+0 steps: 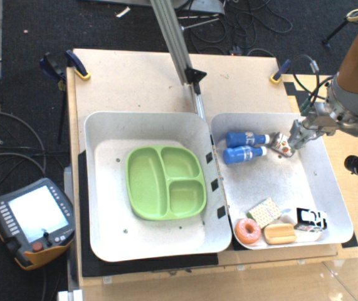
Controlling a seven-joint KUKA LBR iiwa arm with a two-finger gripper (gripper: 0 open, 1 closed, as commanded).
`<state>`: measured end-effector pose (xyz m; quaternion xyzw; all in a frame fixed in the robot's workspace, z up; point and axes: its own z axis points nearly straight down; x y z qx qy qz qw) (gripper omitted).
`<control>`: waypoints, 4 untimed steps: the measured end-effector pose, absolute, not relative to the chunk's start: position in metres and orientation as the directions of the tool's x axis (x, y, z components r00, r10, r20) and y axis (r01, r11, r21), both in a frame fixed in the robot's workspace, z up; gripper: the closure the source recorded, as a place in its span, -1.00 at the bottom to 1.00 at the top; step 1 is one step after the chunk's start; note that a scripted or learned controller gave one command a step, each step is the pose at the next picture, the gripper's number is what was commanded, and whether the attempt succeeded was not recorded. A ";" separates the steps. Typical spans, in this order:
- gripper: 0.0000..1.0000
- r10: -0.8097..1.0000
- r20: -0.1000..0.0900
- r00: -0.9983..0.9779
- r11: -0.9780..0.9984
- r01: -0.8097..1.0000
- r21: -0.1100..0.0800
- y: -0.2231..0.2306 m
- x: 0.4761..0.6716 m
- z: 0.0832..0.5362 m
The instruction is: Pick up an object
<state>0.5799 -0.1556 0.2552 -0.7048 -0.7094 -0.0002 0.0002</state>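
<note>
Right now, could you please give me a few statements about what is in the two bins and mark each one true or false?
1. The green divided plate lies in the left bin. True.
2. The two blue bottles stand upright. False: they lie on their sides in the right bin.
3. The pink doughnut sits at the right bin's near edge. True.
4. The gripper hovers over the plate. False: it is at the right bin's far side, beside the bottles.

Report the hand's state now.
Hand: in the right bin, at a small red-and-white object beside the blue bottles; open or closed cannot be told.
</note>
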 end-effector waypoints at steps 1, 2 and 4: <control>1.00 1.000 0.002 -0.009 0.009 1.000 -0.001 -0.094 0.575 0.255; 1.00 1.000 0.002 -0.008 0.008 1.000 -0.003 -0.044 0.553 0.249; 1.00 1.000 0.001 -0.008 0.008 1.000 -0.003 0.062 0.540 0.226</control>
